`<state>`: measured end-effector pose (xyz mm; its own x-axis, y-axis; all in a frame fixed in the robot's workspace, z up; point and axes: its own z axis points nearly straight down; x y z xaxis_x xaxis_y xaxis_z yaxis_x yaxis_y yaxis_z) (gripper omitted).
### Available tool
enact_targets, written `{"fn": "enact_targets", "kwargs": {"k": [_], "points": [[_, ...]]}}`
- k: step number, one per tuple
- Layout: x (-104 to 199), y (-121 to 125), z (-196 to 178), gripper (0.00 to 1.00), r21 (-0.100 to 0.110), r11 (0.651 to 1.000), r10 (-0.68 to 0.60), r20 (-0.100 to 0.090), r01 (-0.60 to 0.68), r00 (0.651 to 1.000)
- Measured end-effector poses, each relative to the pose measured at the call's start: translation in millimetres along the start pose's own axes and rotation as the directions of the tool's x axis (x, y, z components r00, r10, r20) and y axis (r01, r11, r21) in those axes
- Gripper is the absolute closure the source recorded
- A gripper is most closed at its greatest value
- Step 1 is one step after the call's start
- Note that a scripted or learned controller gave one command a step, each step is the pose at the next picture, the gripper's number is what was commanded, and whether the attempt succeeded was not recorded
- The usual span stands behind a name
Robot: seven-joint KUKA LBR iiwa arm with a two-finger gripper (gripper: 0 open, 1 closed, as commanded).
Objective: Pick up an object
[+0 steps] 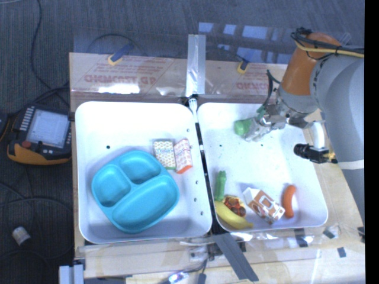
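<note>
The jaws (pixel 265 125) are seen low in the right bin (pixel 308 176), near its far wall. A small green thing (pixel 243 126) lies right beside the jaws, on the side toward the left bin (pixel 89 158). It seems to touch the tips, but it cannot be told whether it is gripped or only touched. How far the jaws are parted cannot be told either, because the tips are small and blurred.

The step in hand is judged to be the grab itself. Next, the green thing would need to be squeezed well and then lifted straight up.

Nearer to the camera than the jaws, and well apart from them, a banana (pixel 232 218), a green pod (pixel 220 185), a small carton (pixel 265 206) and an orange sausage (pixel 288 201) are seen. Past the wall between the bins, a blue plate (pixel 135 189) and two little boxes (pixel 173 154) are seen.

The shape of the green thing is hard to make out. Part of the arm (pixel 337 99) is cut off at the edge.
</note>
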<state>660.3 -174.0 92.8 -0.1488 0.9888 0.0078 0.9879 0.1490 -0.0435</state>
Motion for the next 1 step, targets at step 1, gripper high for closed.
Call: {"fn": "enact_targets", "kwargs": {"k": [1], "points": [[-31.5, 0.3, -85.1, 1.00, -0.039, 0.938, -0.342, 0.028, 0.343, 0.939]]}}
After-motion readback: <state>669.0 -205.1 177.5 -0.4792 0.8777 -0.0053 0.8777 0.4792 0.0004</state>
